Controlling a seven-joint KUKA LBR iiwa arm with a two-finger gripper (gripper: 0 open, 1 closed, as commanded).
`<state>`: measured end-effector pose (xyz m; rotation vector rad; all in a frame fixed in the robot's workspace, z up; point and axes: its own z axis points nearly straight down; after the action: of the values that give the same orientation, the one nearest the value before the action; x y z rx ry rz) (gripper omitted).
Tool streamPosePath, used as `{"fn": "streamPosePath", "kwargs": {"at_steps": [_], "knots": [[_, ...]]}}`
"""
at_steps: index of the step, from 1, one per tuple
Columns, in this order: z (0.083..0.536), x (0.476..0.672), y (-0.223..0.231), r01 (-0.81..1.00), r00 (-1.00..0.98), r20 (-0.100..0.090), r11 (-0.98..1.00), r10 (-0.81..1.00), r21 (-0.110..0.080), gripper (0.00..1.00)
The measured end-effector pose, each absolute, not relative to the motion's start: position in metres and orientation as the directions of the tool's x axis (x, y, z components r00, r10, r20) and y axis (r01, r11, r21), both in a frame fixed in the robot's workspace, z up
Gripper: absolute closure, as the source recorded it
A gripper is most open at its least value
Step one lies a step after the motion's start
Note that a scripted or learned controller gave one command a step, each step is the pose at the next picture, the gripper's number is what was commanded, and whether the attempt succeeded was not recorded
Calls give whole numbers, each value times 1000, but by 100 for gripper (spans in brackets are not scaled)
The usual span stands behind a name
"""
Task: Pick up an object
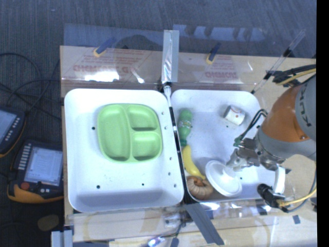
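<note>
The right bin (pixel 211 98) holds several objects. A white upturned cup or small bowl (pixel 222 178) lies near its front edge. A brown ring-shaped pastry (pixel 199 187) lies to the cup's left. A yellow banana (pixel 189 161) and a green toy vegetable (pixel 184 123) run along the bin's left wall. A small white block with a red mark (pixel 234 114) lies at the back. My gripper (pixel 238 158) hangs low over the right bin, just above and right of the white cup and touching or nearly touching its top.
The left bin (pixel 77 153) holds a green divided plate (pixel 128 131). A central rail (pixel 172 133) separates the bins. Cables and a black fitting (pixel 267 194) hang off the arm near the right bin's front right corner.
</note>
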<state>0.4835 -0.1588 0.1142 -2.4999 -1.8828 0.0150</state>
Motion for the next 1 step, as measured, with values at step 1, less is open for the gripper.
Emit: {"fn": "streamPosePath", "kwargs": {"at_steps": [1], "knots": [[114,483,-159,961,276,0,-276,961,-15,0]]}}
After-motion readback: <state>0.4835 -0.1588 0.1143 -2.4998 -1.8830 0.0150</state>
